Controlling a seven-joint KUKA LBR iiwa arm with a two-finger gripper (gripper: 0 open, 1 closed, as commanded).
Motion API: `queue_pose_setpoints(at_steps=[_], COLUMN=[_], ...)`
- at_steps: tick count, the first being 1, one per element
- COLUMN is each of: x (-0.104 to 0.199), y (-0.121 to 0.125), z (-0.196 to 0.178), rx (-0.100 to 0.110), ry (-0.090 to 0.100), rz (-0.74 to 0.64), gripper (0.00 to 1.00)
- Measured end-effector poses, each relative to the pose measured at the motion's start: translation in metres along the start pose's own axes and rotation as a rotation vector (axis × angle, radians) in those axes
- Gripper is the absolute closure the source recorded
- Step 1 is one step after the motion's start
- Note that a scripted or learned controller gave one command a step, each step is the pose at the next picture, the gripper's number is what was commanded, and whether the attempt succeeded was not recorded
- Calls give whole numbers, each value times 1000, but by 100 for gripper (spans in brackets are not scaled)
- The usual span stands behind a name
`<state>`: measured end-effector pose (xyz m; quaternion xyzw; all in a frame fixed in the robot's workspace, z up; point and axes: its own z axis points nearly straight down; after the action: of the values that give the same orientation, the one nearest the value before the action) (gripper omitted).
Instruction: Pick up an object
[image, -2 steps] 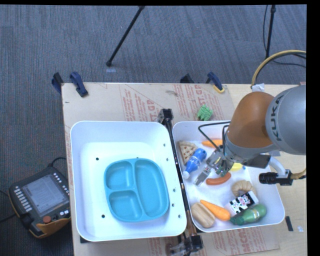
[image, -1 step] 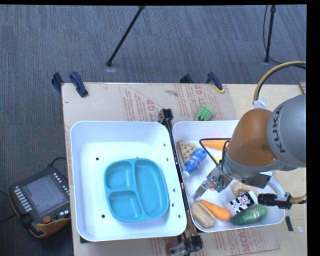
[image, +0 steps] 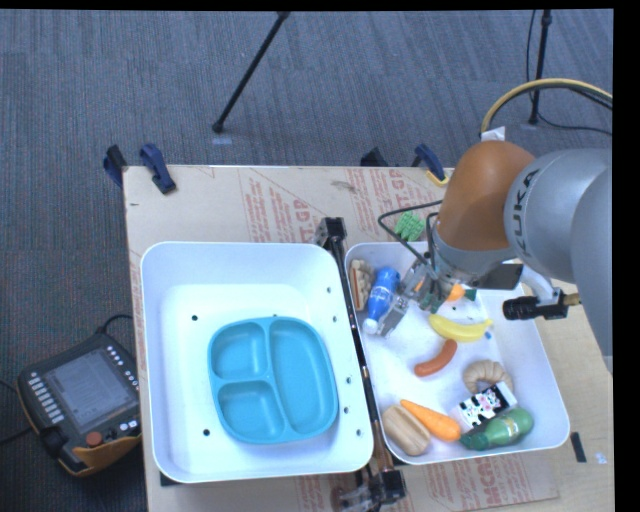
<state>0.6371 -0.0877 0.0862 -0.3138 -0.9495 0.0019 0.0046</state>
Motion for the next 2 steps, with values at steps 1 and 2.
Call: queue_pose_setpoints(at_steps=[1,2], x=[42,74], y=[-53,-65], z=[-1,0], rx=[-7,-6], ry=[-5,-4], rz=[179,-92], gripper=[0,0])
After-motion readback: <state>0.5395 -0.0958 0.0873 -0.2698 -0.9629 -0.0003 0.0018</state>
